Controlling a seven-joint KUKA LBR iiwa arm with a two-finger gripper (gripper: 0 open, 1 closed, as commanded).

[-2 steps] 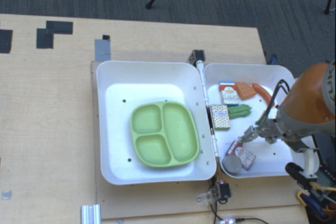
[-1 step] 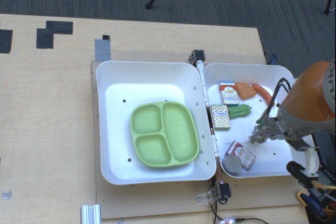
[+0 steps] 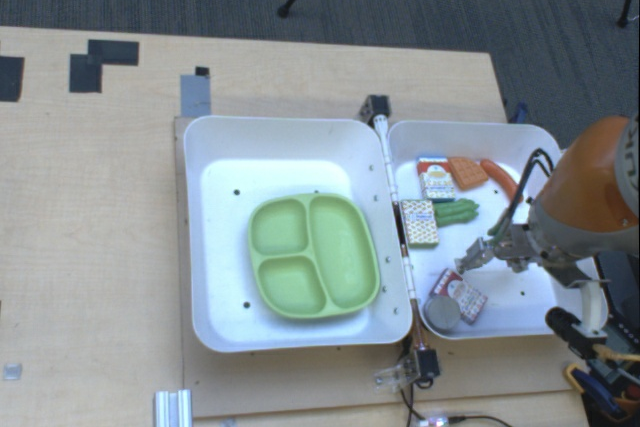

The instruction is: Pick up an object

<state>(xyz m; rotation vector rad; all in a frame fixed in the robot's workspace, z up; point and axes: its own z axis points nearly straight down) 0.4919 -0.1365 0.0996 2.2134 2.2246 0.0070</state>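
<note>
From above, two white bins sit side by side on the counter. The left bin (image 3: 215, 245) holds a green plate with three parts (image 3: 313, 255), lying flat in the middle.

The right bin (image 3: 530, 310) holds all the small things. They are bunched near its left wall, likely because that is where they were dropped. There is a small can with a red and white label (image 3: 452, 303) at the near left corner, a yellow patterned box (image 3: 419, 222), a green pod (image 3: 456, 211), a little red and white carton (image 3: 436, 180) and an orange piece (image 3: 467, 173) farther back.

The end effector (image 3: 478, 255) hangs just above the can. I cannot tell if its fingers are apart or closed. Nothing is seen held in it.
</note>
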